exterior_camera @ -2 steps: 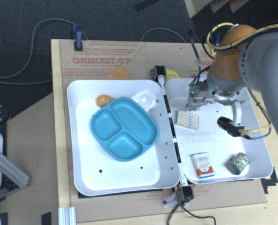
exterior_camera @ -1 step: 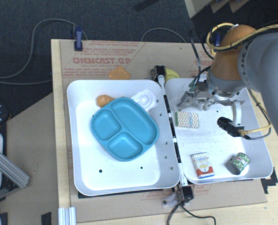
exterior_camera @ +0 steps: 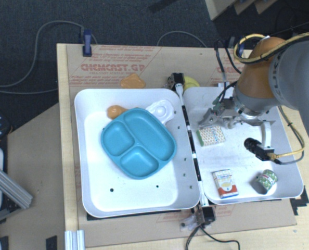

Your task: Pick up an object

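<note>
My gripper (exterior_camera: 213,119) hangs low over the back left part of the right bin (exterior_camera: 284,139). It is just above a small packet with a green and white dotted pattern (exterior_camera: 211,136), which lies flat on the bin floor. Toward the front of this bin are a small red and white box (exterior_camera: 225,184) and a green, crumpled can-like thing (exterior_camera: 266,181). Nothing shows between the gripper's tips.
The left bin (exterior_camera: 92,181) holds a blue divided plate (exterior_camera: 139,142), an orange item (exterior_camera: 115,111) and a clear white item (exterior_camera: 161,110) behind it. Behind the bins, an orange lump (exterior_camera: 132,80) and a yellow thing (exterior_camera: 190,82) sit on the bench.
</note>
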Action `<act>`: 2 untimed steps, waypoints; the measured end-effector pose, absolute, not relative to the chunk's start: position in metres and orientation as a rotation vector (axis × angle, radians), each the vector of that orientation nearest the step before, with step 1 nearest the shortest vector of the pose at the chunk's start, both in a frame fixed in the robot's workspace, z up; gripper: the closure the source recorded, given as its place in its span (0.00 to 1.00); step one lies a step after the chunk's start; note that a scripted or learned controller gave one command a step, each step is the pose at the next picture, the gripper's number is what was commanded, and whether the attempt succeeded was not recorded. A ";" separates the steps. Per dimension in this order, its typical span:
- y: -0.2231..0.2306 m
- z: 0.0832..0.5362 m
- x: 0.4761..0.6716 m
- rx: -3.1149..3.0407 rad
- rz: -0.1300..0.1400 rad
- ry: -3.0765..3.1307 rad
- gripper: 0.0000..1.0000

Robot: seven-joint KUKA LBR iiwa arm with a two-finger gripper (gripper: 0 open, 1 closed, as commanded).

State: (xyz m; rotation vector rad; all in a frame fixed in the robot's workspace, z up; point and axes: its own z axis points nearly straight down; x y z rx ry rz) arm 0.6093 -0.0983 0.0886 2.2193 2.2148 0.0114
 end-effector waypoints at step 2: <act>-0.098 0.095 0.607 2.222 0.002 2.220 0.00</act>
